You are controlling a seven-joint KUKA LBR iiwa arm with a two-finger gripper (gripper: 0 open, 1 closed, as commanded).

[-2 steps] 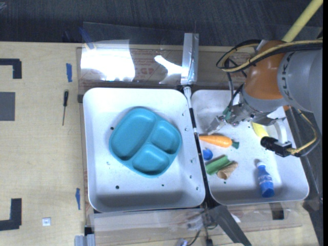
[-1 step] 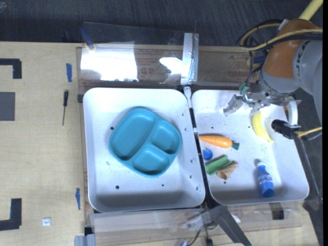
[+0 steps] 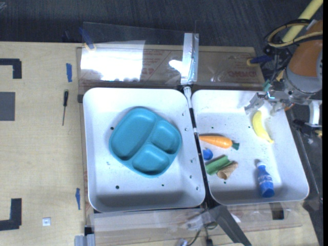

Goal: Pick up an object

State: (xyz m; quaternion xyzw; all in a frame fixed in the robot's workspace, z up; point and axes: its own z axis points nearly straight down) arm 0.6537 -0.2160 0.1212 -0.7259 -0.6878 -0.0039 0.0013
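At the right bin's far edge, the gripper (image 3: 268, 102) hangs with jaws released above the banana (image 3: 262, 126): light, smooth, best pinched mid-curve.

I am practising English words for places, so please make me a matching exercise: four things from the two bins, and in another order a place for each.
Things:
1. blue divided plastic plate
2. yellow banana
3. orange carrot with green top
4. small blue bottle with white cap

Places:
a. right bin, near corner
b. left bin, middle
c. right bin, far side, below the gripper
d. right bin, beside the divider

Pairs: 1-b, 2-c, 3-d, 4-a
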